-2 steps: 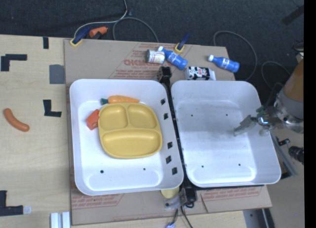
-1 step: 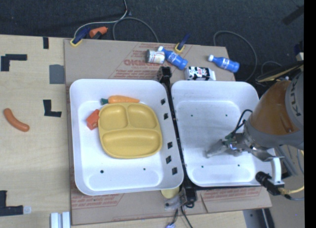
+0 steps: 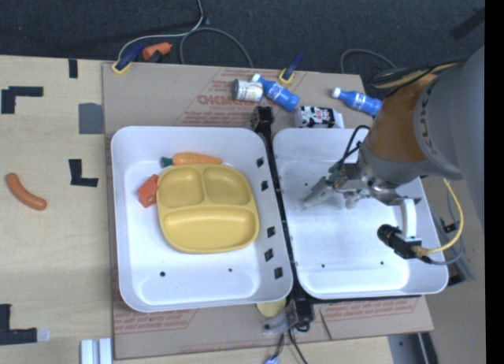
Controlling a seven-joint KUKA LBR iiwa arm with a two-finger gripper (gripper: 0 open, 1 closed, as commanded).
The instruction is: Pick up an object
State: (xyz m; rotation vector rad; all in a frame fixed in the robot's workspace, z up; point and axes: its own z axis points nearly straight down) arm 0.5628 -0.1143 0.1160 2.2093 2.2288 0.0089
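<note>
Gripper [image 3: 324, 190] low in right bin [image 3: 354, 272], grip state can't tell. Nearest objs: tray [image 3: 209, 207], carrot [image 3: 197, 159], in left bin [image 3: 142, 276], well left.

Both bins are white: the left bin [image 3: 134, 276] holds a yellow divided tray [image 3: 209, 206], an orange carrot [image 3: 197, 159] with green top, and a red-orange piece [image 3: 148, 191]. On the pale wood far left lies an orange-red sausage [image 3: 26, 191]. Beyond the bins lie blue-and-white bottles [image 3: 279, 93].

Even overhead light — slightly soft focus
</note>
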